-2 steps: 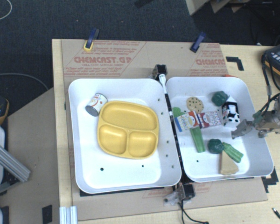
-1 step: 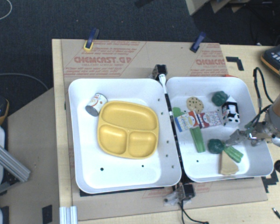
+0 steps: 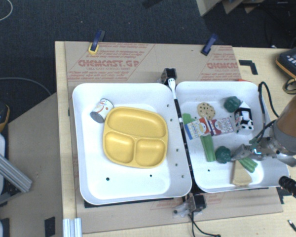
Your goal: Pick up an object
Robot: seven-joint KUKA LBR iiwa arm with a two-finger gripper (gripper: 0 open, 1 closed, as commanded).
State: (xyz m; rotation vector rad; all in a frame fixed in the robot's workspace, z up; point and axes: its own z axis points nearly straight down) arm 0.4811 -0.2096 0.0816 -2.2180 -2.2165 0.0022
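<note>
The right bin point(image 3: 212, 86) holds several small toys: a cookie point(image 3: 203, 109), a dark green round piece point(image 3: 232, 103), a black and white cow point(image 3: 244, 118), a milk carton point(image 3: 207, 127), a long green stick point(image 3: 207, 145), a dark green ball point(image 3: 223, 154), a light green piece point(image 3: 249, 165) and a tan wedge point(image 3: 241, 175). My gripper point(image 3: 246, 153) hangs low at that bin's right side. It is just right of the dark green ball and directly above the light green piece. Its body hides what lies between the jaws.
The left bin point(image 3: 84, 132) carries a yellow divided plate point(image 3: 135, 136) and a small cup point(image 3: 101, 110) lying on its side at the back left. A black cable point(image 3: 262, 100) runs along the right bin's far right rim. Clamps sit between the bins.
</note>
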